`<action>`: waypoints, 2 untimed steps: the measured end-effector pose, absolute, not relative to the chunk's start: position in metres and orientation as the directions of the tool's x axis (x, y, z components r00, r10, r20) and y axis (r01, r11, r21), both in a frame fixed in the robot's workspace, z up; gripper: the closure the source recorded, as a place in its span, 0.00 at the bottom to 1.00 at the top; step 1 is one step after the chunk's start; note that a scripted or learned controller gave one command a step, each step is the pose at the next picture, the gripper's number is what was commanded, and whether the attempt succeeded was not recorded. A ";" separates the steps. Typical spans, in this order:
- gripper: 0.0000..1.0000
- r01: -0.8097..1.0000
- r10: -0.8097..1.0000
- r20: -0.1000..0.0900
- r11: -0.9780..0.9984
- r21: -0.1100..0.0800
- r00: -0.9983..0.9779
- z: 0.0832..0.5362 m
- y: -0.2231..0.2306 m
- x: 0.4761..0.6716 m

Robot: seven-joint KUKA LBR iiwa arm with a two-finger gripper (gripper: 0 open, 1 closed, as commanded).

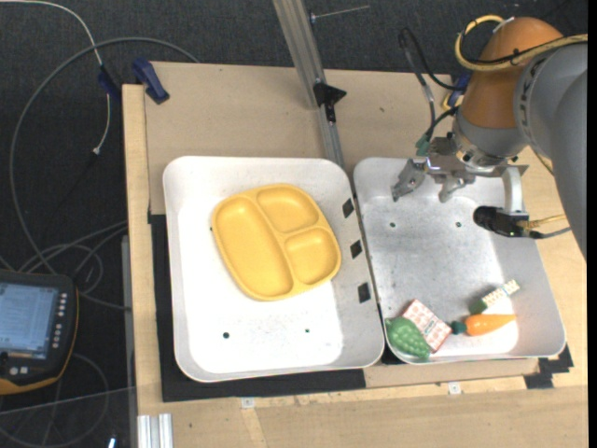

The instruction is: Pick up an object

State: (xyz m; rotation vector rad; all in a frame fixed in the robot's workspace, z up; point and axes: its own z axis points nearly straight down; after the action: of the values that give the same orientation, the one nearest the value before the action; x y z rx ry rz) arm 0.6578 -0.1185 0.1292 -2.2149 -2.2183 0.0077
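Looking down from my remote feed, I start at the near edge of the desk (280, 409), where the right bin (438, 250) holds its small cluster of things along its near rim. A green leafy toy (408, 337) lies at the near left corner of that bin, touching a small checkered red-and-white packet (426, 321) just beside it. A little to the right sits a toy carrot (489, 324), orange with a green end, lying on its side, and just beyond it a small pale block (499, 294) that I can't identify at this resolution. All four rest on the bin floor, well apart from the arm.

Over in the left bin (201, 343) a yellow divided tray (275, 241) lies flat near the middle, its three compartments facing up.

Farther back, the gripper (427, 182) hangs over the far end of the right bin. Its jaws are spread, I think, with one finger to the left and one to the right, and I see nothing between them. Above it the grey arm (550, 91) with its orange band (508, 73) comes in from the right. A metal pole (298, 45) slants up from the desk between the two bins.
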 end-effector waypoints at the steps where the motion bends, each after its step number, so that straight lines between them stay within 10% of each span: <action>1: 0.00 1.000 1.000 0.001 0.001 -0.006 -0.001 0.090 -0.118 0.657; 2: 1.00 1.000 1.000 0.001 0.002 0.001 -0.002 0.105 -0.117 0.659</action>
State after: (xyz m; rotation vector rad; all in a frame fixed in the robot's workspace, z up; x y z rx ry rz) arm 0.6592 -0.1173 0.1048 -2.2192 -2.2236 -0.0017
